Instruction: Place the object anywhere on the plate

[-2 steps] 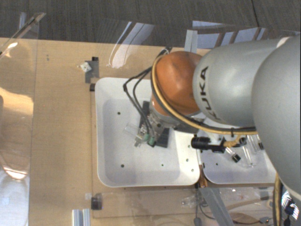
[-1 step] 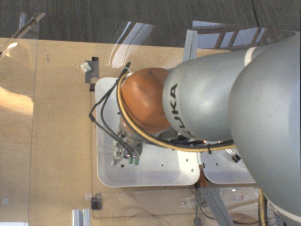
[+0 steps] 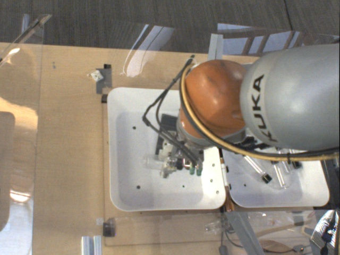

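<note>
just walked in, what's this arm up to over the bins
A grey KUKA arm reaches in from the right and hangs low over the left bin. Its gripper sits near the bin's middle, with a small clear thing right beside it. A few clear tubes lie in the right bin.

The left bin (image 3: 127, 158) has open white floor along its left side and near edge, with room to pass there. Its right half is crowded by the arm (image 3: 276, 100), whose orange band (image 3: 212, 97) and black cables (image 3: 159, 102) hang over it, with the end effector (image 3: 178, 163) low above the floor. The right bin (image 3: 313, 193) is mostly covered by the arm; clear tubes (image 3: 265, 171) lie across its visible floor. The counter (image 3: 64, 142) to the left lies open.
</note>
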